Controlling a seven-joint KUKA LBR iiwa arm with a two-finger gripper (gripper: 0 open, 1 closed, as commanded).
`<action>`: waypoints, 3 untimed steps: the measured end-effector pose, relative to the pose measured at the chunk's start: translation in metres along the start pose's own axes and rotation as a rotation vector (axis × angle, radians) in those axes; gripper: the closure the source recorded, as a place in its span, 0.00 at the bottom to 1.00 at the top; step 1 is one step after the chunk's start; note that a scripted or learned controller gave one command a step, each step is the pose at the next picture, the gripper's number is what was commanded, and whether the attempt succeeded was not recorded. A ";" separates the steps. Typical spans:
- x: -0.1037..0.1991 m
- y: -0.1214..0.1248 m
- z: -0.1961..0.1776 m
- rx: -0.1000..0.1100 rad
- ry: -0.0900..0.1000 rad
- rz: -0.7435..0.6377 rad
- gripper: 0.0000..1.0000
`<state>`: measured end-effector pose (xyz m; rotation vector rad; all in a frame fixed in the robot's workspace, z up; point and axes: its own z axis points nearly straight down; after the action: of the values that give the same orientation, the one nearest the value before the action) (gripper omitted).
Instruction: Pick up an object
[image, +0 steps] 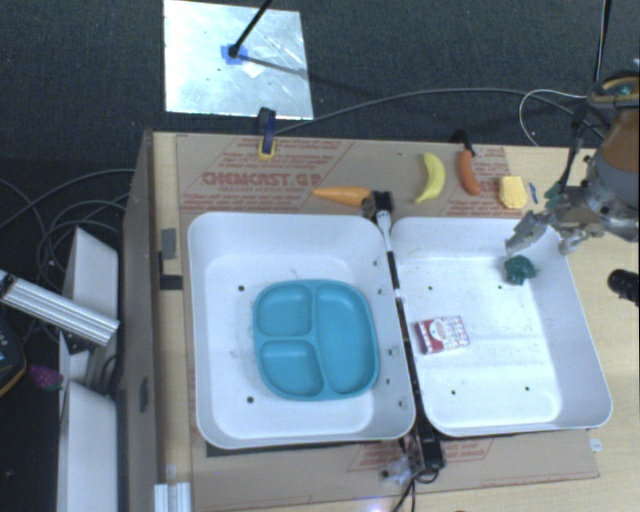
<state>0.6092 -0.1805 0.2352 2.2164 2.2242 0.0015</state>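
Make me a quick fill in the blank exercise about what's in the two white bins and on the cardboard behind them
1. The light blue divided plastic tray lies in the ____ white bin.
2. The small red and white box lies in the ____ white bin.
3. The yellow banana lies on the cardboard, outside both ____.
4. The two-finger gripper hovers near the small ____ lump.

Missing words: left; right; bins; teal

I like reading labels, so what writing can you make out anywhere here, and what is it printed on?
Red lettering on the cardboard sheet under the bins: large word, too blurred to read surely.
Smaller red print there: unreadable.
Red-and-white packet in the right bin: print too small to read.
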 end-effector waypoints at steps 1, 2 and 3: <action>-0.026 0.043 0.123 0.003 0.000 0.000 0.00; -0.026 0.052 0.151 0.000 -0.001 -0.003 0.00; -0.026 0.053 0.139 -0.004 -0.003 -0.006 1.00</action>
<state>0.6630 -0.2065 0.0967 2.2061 2.2266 0.0024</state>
